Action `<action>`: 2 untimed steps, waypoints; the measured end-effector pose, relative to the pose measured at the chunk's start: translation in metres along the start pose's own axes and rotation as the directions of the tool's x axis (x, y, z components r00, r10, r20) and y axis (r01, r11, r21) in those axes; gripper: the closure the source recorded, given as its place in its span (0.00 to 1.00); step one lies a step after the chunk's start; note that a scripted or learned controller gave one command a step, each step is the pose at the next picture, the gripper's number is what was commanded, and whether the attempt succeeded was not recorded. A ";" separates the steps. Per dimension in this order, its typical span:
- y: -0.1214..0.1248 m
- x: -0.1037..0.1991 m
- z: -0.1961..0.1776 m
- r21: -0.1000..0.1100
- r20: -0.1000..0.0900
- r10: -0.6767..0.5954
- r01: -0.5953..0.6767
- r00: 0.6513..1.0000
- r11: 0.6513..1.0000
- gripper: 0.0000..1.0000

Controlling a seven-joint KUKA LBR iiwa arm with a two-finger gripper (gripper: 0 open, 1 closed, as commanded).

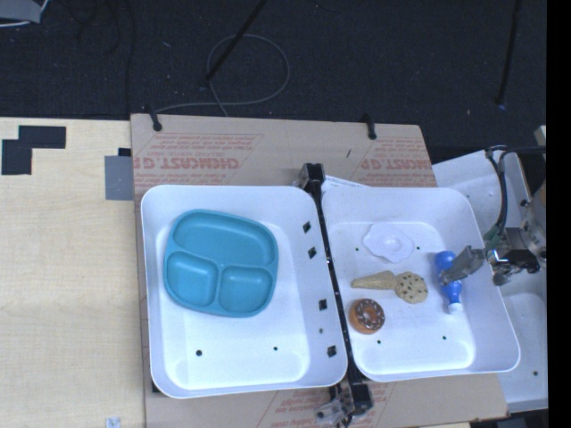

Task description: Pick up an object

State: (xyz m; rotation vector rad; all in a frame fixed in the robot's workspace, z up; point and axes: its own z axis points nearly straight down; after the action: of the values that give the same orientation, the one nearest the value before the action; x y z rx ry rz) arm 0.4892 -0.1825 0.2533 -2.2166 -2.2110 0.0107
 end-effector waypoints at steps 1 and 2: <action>0.002 0.000 -0.005 -0.011 0.003 -0.002 0.002 1.000 1.000 0.00; -0.001 -0.001 0.038 -0.005 0.000 -0.002 0.002 1.000 1.000 0.00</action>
State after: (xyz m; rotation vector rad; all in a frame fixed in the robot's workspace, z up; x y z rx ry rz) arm 0.4881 -0.1839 0.2148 -2.2163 -2.2162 0.0053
